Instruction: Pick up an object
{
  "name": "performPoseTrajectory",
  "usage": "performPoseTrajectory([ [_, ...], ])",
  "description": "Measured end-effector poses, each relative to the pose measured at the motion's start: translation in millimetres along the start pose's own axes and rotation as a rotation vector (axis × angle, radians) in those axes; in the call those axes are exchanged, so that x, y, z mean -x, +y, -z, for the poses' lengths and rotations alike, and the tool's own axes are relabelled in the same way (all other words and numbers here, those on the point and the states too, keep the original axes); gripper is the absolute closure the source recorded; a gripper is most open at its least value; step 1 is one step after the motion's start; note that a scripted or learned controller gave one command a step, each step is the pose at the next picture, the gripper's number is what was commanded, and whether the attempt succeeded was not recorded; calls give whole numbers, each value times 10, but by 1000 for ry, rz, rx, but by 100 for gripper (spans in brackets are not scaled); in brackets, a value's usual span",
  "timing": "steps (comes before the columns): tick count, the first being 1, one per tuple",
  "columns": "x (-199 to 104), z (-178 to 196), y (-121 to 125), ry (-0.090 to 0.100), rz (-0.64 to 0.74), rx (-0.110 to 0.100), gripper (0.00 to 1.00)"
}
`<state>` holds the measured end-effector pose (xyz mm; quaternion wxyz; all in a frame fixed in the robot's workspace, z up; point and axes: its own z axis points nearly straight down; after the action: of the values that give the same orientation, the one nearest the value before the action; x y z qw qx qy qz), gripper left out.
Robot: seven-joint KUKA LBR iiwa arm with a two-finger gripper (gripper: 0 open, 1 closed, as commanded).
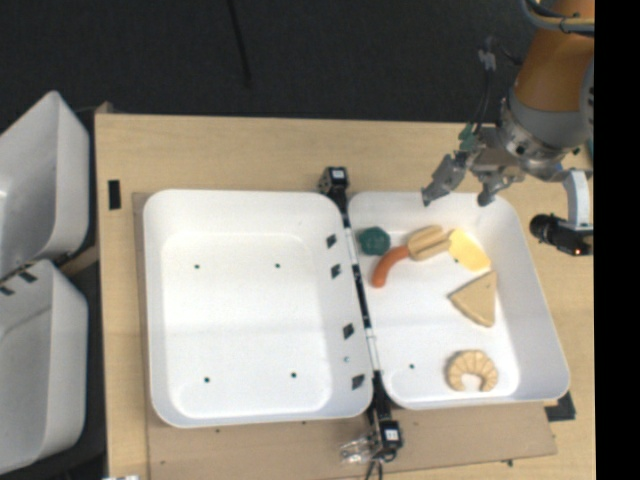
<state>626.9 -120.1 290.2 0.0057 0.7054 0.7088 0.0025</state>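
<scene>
Nearest the camera, a croissant (472, 370) is seen in the right bin (535, 308), with a wedge (476, 298), yellow piece (468, 250), bun (427, 242), orange sausage (389, 264) and teal lump (373, 238) beyond. Above the bin's far edge, the gripper (462, 188) is held open, nothing between its fingers.

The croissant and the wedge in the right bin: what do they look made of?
Croissant: likely moulded plastic toy food, tan with paler ridges; the segments look smooth and uniform. Wedge: probably plastic or foam too, matte tan with a lighter top face and crisp edges. At this resolution, neither material is certain. Right bin: white, faintly glossy, apparently plastic.
</scene>
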Motion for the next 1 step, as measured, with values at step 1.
performPoseTrajectory([
  [1, -142, -1805, -305, 6, -5, -25, 0],
])
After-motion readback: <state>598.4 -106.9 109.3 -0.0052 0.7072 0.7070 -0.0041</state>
